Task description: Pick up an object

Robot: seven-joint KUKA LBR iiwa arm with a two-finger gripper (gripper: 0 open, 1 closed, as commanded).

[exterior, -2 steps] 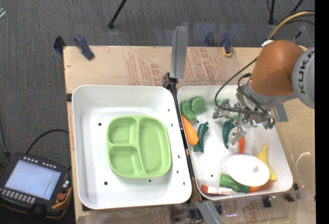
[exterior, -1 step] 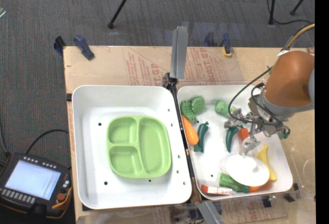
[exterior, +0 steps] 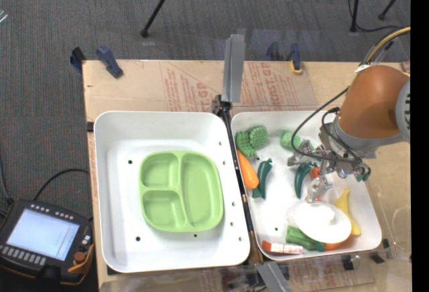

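Two white bins on tabletop (exterior: 161, 86), arm over the right one.

Left bin (exterior: 110, 170): green divided tray (exterior: 181, 190). Right bin (exterior: 271, 213): orange carrot (exterior: 248, 172), dark green pepper (exterior: 263, 177), bumpy green piece (exterior: 251, 140), white plate (exterior: 323, 222), yellow banana (exterior: 346, 207). Hand (exterior: 323, 180) low above the plate's upper edge; spread or pressed together, cannot tell.
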